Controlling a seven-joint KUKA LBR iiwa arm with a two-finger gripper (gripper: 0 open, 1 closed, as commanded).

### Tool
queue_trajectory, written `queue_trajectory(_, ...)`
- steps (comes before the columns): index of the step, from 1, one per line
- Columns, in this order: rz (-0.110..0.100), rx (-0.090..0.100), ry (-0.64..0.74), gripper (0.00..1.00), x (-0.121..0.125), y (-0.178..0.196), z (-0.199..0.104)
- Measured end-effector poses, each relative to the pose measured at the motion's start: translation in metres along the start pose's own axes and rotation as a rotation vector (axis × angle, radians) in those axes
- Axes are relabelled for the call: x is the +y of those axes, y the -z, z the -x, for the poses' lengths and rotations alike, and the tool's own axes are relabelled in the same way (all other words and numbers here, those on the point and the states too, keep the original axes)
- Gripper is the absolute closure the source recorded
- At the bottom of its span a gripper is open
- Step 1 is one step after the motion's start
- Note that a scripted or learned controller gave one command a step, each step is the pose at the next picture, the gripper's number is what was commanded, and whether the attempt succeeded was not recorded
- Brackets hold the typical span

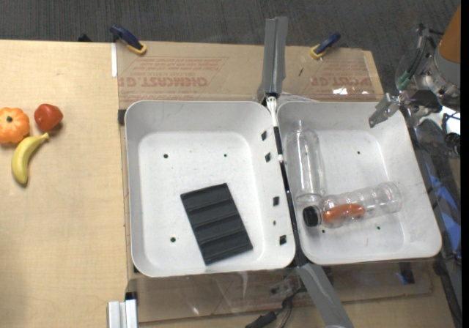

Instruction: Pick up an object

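Note:
In the left bin point(146, 173), a black ribbed rectangular pad point(216, 223) lies flat near the front. The right bin point(410, 173) holds two clear plastic bottles. One clear bottle point(308, 160) lies lengthwise along the bin's left side. The other bottle point(355, 206) lies across the front, with a black cap at its left end and something orange inside. My gripper point(386, 109) hangs over the right bin's far right corner, well apart from both bottles, with nothing seen in it. The arm's wrist point(440, 70) is cut off by the view's right side.
A banana point(24, 159), a red fruit point(47, 117) and an orange fruit point(12, 126) lie on the wooden table to the left. Two blue-and-yellow clamps point(128, 39) point(325, 45) hold cardboard behind the bins. A grey bar point(274, 56) runs between the bins.

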State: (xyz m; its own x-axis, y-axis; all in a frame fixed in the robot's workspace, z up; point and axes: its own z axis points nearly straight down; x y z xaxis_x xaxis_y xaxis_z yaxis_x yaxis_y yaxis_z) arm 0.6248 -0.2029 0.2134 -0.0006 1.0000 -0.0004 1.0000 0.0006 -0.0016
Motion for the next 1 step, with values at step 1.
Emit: queue_trajectory(1,0.0,0.0,0.165,0.0,-0.0126,-0.0799,-0.0814)
